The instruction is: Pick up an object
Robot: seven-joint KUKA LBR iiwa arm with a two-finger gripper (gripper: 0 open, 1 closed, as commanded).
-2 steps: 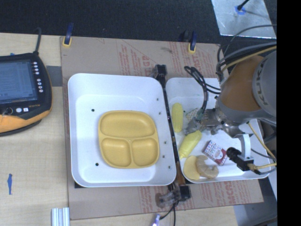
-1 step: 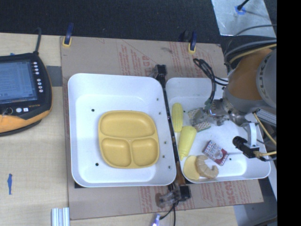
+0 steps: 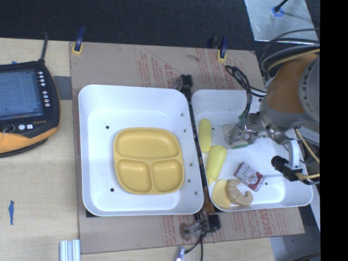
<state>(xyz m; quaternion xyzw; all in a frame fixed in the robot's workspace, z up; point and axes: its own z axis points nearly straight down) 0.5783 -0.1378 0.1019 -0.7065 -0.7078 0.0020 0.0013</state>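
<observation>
The right bin (image 3: 272,200) holds several small items. A yellow corn cob (image 3: 204,135) lies along its left wall, and a second yellow cob (image 3: 215,162) lies just below it. A yellow disc with a pale curved piece on top (image 3: 232,193) rests at the bin's front. To its right sits a small red and white packet (image 3: 249,176). My gripper (image 3: 237,136) hangs low over the middle of the right bin, right of the upper cob. The arm (image 3: 291,88), grey with an orange band, comes in from the right.
The left bin (image 3: 92,145) holds a yellow divided tray (image 3: 148,160). A handheld control pendant (image 3: 24,105) lies on the bench at the far left. Black cables (image 3: 242,83) loop over the right bin's back edge. Clamps (image 3: 222,48) hold the cardboard sheet beneath the bins.
</observation>
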